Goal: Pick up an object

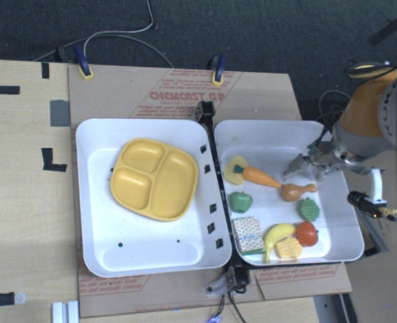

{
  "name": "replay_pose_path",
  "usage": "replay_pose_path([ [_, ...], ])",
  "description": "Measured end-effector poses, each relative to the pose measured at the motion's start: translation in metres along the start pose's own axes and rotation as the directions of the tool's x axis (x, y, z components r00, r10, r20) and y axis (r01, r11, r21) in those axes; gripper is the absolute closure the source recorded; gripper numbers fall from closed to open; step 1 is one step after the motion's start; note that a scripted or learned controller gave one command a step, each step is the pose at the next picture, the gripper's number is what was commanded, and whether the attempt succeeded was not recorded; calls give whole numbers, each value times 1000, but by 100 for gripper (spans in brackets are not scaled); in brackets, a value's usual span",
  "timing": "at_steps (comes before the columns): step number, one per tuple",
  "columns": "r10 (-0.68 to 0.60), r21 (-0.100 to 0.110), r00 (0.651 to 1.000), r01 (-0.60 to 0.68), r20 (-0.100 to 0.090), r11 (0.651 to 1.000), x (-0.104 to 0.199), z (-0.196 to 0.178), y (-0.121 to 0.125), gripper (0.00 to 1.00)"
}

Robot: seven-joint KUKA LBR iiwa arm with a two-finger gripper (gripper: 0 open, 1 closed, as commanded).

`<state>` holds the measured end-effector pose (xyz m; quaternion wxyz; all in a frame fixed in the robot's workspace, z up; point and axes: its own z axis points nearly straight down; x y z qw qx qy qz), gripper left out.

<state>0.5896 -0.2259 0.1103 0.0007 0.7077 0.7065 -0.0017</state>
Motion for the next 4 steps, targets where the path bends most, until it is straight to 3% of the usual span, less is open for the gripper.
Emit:
replay_pose_path([
  [1, -4, -4, 1000, 4, -3, 1000, 88, 24, -14, 0],
  [2, -6, -5, 1000, 6, -4, 1000, 160, -76, 41, 0],
  [3, -3, 0, 1000, 3, -4, 1000, 173, -74, 45, 0],
  [4, -3, -5, 1000, 3, -3, 1000, 128, 23, 20, 0],
])
